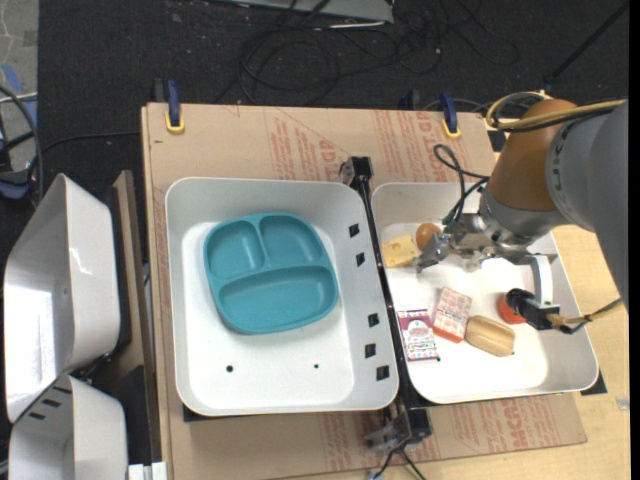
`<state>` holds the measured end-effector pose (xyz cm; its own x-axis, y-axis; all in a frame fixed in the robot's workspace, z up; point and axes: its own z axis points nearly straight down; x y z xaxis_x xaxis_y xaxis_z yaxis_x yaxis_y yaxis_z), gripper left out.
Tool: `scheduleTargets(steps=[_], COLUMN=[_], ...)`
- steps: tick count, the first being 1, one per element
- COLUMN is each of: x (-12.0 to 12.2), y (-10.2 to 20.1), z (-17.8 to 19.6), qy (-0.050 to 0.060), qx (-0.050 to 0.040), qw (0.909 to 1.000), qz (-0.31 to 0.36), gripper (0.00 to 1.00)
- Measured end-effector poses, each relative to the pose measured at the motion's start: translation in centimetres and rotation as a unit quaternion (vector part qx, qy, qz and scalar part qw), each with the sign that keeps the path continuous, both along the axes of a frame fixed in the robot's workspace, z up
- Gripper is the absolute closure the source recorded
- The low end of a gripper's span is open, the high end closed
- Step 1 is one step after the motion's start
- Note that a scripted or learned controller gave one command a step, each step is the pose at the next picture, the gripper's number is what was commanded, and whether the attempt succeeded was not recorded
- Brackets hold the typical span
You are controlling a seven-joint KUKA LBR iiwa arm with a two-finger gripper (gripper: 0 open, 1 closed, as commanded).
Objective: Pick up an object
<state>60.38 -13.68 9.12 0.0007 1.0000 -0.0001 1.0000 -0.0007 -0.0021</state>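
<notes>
My gripper hangs low over the upper part of the right bin, with the orange-banded arm reaching in from the right. Just left of it lie a pale yellow wedge and a small brown ball, close to the gripper's tip. Below it sit a pink packet, a small red-and-white packet, a tan loaf-shaped piece and a red object. Whether the gripper touches the ball is not clear.
The left bin holds a teal divided plate. A black divider with clips runs between the bins. A cable loops from the arm over the right bin's right rim. White containers stand off the bench at the left.
</notes>
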Motion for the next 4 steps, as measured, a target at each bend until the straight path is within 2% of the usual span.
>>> scheduleTargets(steps=[1, 2, 4], x=[0.1, 0.3, 0.5], y=[0.0, 0.1, 1.2], z=[1.1, 7.6, 16.6], qy=[-0.001, -0.004, -0.004], qx=[-0.0004, -0.0008, -0.0007], qw=[1.0000, 1.0000, 1.0000], qz=[0.000, 0.002, 0.002], gripper=[1.00, 1.00, 1.00])
